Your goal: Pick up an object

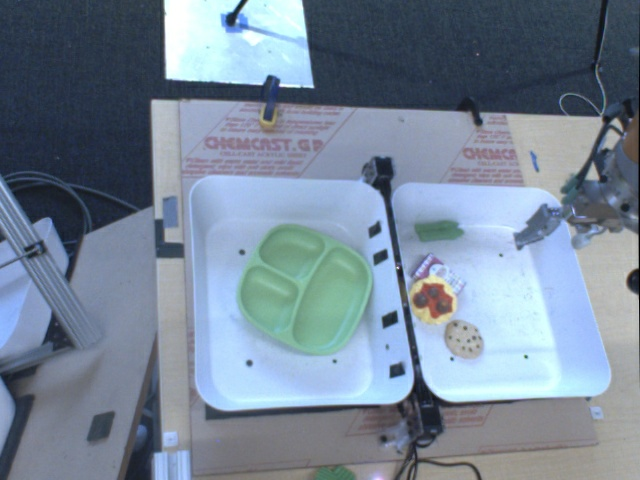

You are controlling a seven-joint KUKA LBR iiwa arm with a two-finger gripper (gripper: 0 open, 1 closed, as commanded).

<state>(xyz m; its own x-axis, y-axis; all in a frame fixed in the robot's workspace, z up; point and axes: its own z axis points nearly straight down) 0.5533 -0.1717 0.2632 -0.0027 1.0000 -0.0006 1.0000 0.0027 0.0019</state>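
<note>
Green block in right bin, left of tool; tool's grip state unclear.

A pale wooden surface fills most of the frame, covered by a cardboard sheet printed with red lettering. Two shallow white bins sit side by side on the sheet: the left bin at center, the right bin touching it. A yellow clamp grips the surface's upper edge.
</note>
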